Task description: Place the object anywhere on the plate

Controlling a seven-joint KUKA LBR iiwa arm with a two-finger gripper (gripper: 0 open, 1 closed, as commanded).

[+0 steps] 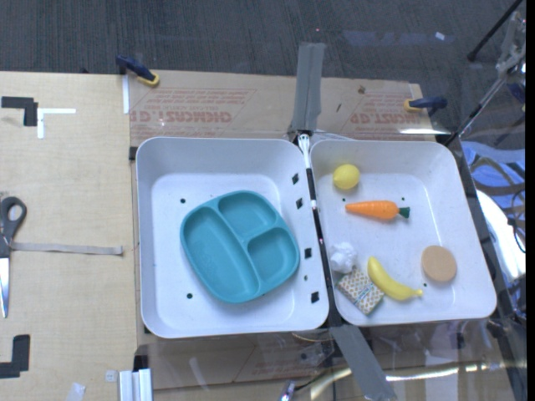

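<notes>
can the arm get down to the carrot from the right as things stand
Probably yes. The carrot lies flat on the right bin's floor with open space all around it; the lemon sits apart above it, the banana well below, and nothing overhangs it.

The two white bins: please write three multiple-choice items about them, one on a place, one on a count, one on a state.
1. Where does the teal plate lie?
A. in the left bin
B. in the right bin
C. on the cardboard outside

2. How many compartments does the plate have?
A. two
B. three
C. five

3. How do the banana and the carrot stand to each other?
A. stacked
B. touching end to end
C. apart

Answers:
1. A, the plate rests on the left bin's floor.
2. B, ridges divide it into three.
3. C, bare white floor shows between them.
</notes>
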